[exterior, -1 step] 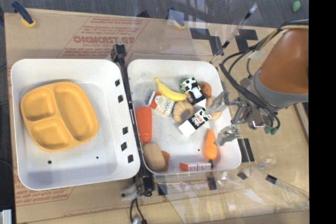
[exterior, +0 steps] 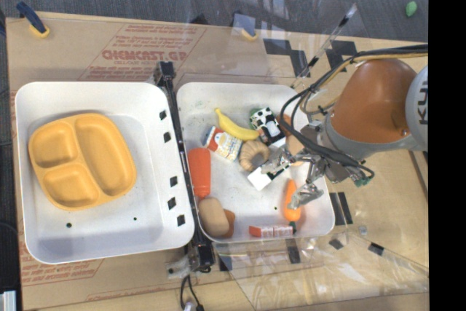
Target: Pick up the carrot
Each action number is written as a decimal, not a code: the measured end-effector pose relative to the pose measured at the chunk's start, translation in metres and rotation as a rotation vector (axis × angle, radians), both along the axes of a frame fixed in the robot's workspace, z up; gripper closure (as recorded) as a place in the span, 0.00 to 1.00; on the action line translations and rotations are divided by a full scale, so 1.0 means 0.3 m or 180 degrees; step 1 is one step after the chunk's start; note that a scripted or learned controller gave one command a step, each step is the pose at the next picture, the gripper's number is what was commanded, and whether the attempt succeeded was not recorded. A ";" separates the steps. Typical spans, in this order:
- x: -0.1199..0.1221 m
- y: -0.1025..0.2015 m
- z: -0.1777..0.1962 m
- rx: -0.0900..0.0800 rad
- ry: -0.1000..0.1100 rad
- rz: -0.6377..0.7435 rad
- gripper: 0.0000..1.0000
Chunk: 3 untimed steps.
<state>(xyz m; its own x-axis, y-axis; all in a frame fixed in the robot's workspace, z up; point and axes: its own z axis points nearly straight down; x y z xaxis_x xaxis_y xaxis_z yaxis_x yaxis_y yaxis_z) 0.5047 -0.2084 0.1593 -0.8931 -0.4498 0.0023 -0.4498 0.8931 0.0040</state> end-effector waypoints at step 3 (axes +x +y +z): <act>0.069 -0.002 0.094 -0.0021 -0.0043 0.0668 1.00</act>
